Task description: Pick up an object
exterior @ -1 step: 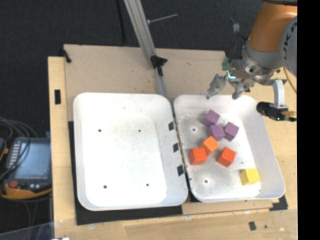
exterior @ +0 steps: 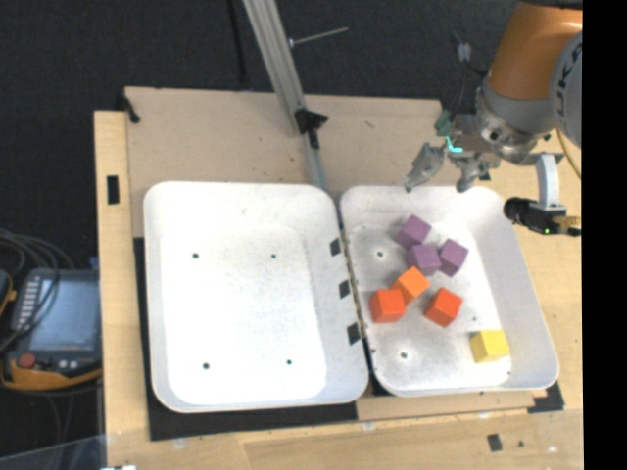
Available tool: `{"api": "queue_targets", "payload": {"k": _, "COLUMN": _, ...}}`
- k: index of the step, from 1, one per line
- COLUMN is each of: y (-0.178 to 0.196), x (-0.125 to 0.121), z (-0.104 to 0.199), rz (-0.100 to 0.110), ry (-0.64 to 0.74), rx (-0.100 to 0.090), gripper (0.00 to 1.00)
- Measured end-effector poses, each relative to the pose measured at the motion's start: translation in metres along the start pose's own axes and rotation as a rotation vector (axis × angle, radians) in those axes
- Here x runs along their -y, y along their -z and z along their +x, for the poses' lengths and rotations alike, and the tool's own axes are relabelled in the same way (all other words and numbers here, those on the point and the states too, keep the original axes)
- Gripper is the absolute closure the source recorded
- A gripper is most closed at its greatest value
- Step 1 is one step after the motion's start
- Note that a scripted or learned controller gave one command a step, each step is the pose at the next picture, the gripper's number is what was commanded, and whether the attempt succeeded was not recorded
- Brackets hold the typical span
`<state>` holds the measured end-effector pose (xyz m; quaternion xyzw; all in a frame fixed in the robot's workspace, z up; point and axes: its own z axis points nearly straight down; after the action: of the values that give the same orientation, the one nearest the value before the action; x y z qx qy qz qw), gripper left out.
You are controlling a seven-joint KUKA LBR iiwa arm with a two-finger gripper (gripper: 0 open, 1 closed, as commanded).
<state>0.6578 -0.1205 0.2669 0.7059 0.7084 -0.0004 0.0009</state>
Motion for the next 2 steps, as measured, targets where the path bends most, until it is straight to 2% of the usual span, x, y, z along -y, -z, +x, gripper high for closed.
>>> {"api": "queue_targets", "payload": {"k": 1, "y": -0.047, "x": 0.007, "z": -0.008, "rz": 0.004, "ry": -0.005, "rx": 0.001, "gripper": 0.00}}
{"api": "queue_targets", "payload": {"k": 2, "y": -0.102, "x": 0.015, "z": -0.002, "rz": 0.006, "ry": -0.006, "rx": 0.000, "gripper": 0.00}}
